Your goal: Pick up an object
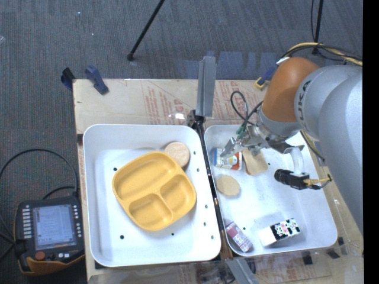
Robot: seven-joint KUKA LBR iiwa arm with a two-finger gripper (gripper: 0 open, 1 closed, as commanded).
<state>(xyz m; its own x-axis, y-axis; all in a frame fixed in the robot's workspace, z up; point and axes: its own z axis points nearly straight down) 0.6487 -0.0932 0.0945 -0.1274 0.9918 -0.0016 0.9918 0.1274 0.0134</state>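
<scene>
Reaching into the right bin [320,218]
The pincer [237,145] hangs just above a small carton [228,158]; whether it is spread or pinching, I cannot tell.

- A broad, rounded grey arm [337,117] is seen.
- An orange band [287,87] is set above the wrist.
- Black cables are looped beside the metallic gripper [240,139].
</scene>
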